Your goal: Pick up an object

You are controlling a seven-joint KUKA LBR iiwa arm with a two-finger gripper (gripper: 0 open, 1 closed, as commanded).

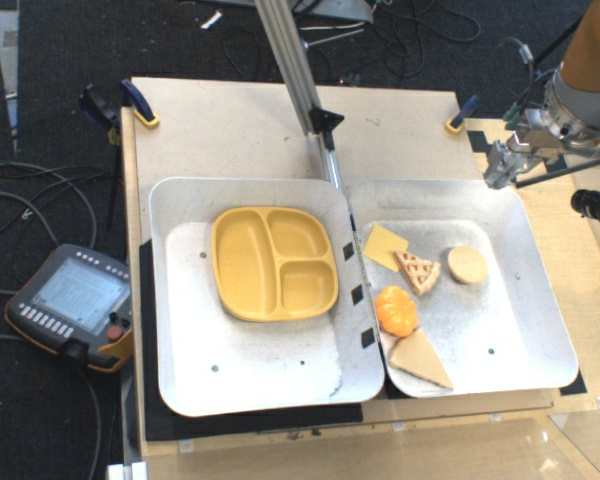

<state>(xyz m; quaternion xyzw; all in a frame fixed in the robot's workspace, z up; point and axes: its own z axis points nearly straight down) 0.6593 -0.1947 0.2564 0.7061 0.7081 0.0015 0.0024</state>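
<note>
1. Over on the left side of the bench, the left bin (180, 298) has just one thing in it: a yellow divided plate (276, 262) with three compartments, lying flat near the middle, nothing sitting in it.
2. Right bin (540, 298) is where the food bits are, all bunched toward its left half.
3. Up top there's a yellow cheese slice (385, 247), and just beside it a little waffle-looking pie wedge (419, 270).
4. A round tan cookie (467, 265) sits right next to the wedge, on its right.
5. Below those, an orange fruit (397, 310), and touching it from below a pale sandwich triangle (420, 359) near the bin's front edge.
6. The gripper (500, 166) hangs past the right bin's back right corner, well apart from all the food. Nothing in it that I can see; can't tell how wide it's set.
</note>
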